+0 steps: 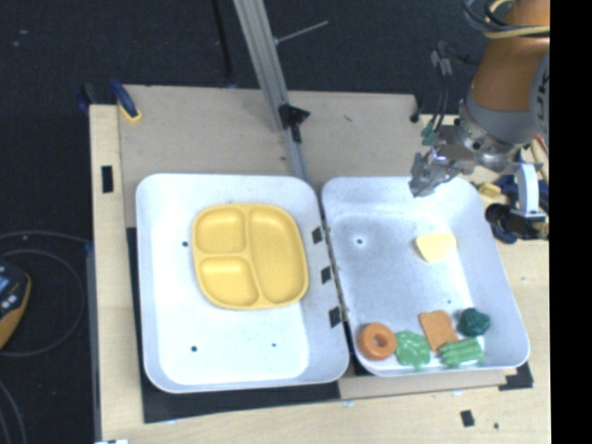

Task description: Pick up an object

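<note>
My gripper hangs over the far edge of the right bin, above its back rim, with nothing visible between its fingers. A pale yellow block lies in that bin, below and slightly right of the gripper. Along the bin's near edge sit an orange ring, a light green piece, an orange-brown slab, a green long piece and a dark green lump.
The left bin holds a yellow divided plate. A slanted metal pole rises behind the bins, ending at a black clamp. Cables and small parts lie off the bench's right side.
</note>
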You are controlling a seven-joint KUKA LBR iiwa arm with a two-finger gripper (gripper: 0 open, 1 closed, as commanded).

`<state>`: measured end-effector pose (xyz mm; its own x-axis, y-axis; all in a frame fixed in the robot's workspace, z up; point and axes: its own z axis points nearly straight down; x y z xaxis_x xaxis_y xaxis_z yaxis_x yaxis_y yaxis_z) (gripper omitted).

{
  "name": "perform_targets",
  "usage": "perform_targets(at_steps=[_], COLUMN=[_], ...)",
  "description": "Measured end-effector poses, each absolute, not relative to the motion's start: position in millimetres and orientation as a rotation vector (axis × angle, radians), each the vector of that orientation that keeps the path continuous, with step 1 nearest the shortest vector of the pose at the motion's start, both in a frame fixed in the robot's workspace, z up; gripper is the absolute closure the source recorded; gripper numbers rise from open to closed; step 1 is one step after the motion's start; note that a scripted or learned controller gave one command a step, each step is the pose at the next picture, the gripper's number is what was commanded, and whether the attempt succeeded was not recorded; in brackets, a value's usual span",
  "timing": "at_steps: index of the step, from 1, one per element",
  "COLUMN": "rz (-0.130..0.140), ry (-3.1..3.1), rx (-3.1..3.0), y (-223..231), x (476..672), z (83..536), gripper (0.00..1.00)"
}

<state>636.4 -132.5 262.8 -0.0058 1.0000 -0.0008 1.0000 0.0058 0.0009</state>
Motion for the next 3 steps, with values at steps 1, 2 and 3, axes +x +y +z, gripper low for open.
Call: perform_targets(at_steps=[1, 2, 3], rz=[0.004, 0.003, 0.003], ry=[2.229, 2.226, 2.228], rx=[2.211, 2.213, 2.213], y=[-72.9, -27.9, 29.5], x=[647.3, 660.3, 663.2], z=[266.1, 261.5, 266.1], gripper=[1.0, 1.0, 1.0])
